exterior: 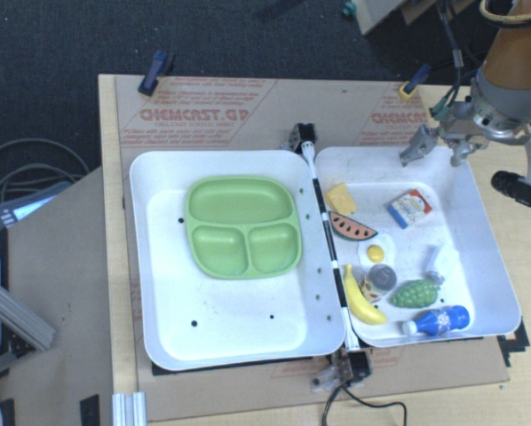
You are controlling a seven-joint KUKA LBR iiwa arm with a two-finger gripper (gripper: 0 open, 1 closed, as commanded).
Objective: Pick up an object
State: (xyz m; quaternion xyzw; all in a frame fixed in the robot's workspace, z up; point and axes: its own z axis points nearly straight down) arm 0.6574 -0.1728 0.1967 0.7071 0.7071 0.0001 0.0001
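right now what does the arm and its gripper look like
The arm enters from the right: a rounded orange-tan band sits above a grey metallic wrist ring. Below it, the gripper is grey metal with two short fingers. Thin dark cables run down beside the wrist, with a bit of green wiring near the gripper's base.

- The arm [512, 56] has a broad orange band above the wrist, rounded like a barrel.
- Below it sits a grey metal collar.
- The gripper [439, 146] has two dull grey metal fingers.
- Thin dark cables trail beside the wrist.
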